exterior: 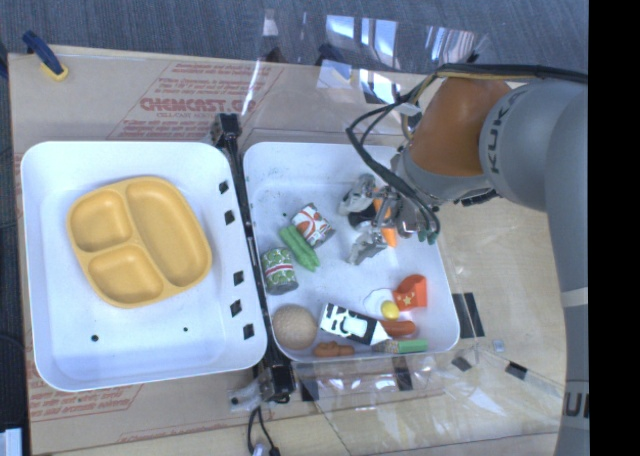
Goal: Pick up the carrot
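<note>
The gripper point(372, 224) sits in the right bin point(262, 169), clamped on the carrot point(387, 227), we judge; orange shows between its fingers. We fear a slip, since the grip looks off-centre.

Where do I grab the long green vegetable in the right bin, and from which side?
Take the green vegetable across its narrow width near the middle, coming straight down from above. It lies flat and slanted, with the red-and-white can by its upper end and the green can by its lower.
</note>
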Tool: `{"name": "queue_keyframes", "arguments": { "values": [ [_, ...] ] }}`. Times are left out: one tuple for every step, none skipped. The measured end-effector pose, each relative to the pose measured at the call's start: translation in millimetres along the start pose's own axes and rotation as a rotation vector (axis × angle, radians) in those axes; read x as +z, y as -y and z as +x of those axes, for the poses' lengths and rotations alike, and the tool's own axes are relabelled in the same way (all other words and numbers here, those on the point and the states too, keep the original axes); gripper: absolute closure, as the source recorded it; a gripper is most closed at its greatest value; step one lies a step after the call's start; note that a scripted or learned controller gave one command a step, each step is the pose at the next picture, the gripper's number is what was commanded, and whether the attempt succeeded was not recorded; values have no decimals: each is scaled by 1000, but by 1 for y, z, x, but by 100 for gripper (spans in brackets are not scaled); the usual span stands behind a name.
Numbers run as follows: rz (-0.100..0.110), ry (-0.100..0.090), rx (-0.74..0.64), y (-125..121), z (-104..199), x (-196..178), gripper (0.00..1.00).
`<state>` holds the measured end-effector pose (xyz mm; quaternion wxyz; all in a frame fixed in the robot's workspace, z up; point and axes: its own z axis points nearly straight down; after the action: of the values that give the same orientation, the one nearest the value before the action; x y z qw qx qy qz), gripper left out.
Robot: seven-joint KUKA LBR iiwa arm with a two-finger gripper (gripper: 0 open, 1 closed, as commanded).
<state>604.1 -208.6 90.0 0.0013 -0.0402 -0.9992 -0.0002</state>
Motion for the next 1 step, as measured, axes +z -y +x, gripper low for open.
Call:
{"name": "queue_keyframes", "arguments": {
  "values": [
    [2,8,-9,-3,-4,-14,100]
  ]
}}
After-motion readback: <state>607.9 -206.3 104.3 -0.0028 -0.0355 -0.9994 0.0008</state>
